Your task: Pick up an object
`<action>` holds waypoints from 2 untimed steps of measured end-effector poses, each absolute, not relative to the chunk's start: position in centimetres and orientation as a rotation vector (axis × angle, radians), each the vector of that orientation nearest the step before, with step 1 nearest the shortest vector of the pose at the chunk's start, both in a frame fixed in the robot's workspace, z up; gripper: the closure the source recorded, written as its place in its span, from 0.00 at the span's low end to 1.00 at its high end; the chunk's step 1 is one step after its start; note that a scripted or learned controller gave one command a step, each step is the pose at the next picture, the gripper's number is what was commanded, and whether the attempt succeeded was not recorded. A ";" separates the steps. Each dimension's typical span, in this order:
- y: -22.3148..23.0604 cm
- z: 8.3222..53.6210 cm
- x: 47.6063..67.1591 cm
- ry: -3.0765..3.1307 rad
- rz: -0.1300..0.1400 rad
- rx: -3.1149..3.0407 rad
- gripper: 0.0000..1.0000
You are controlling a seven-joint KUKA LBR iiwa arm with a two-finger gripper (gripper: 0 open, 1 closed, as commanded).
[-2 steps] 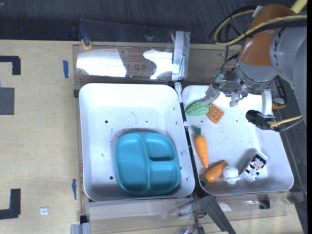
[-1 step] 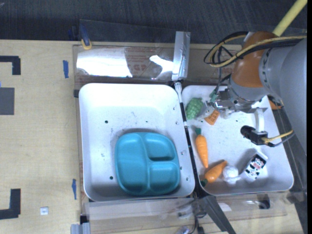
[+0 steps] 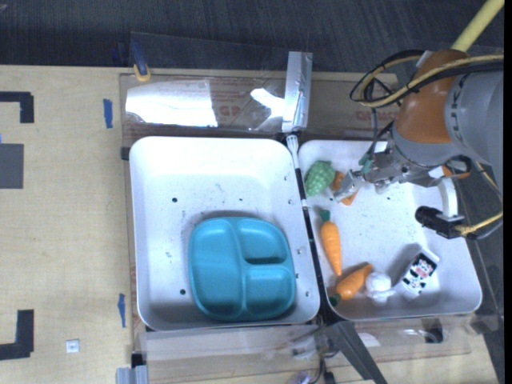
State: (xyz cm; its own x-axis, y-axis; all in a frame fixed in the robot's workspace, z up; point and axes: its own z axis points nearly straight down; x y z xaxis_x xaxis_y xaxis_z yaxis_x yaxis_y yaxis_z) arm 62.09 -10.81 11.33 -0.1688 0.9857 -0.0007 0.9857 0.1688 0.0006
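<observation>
Beside green toy [image 3: 319,177], gripper [image 3: 358,176] lowered near small orange piece [image 3: 346,190]; jaw state indeterminable; advised centring over piece before closing

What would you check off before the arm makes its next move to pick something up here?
1. Things to pick are in the right bin: ok. A carrot, a green leafy toy and a black-and-white toy lie there.
2. Hand is over that bin: ok, near its upper left, beside the green leafy toy.
3. Hand open or shut: cannot tell.
4. Something already held: cannot tell. A small orange piece sits by the hand.
5. Carrot lies apart from its neighbours: ok.
6. Blue tray is out of the way: ok, in the left bin.
</observation>
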 end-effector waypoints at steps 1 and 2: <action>-15.2 9.9 66.8 2.246 0.025 2.168 0.00; -11.2 8.6 64.9 2.204 0.001 2.240 0.00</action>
State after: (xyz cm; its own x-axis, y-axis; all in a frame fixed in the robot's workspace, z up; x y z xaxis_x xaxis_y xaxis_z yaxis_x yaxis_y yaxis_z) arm 64.92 -11.24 8.57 0.0160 0.9999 0.0013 0.9999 -0.0160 -0.0003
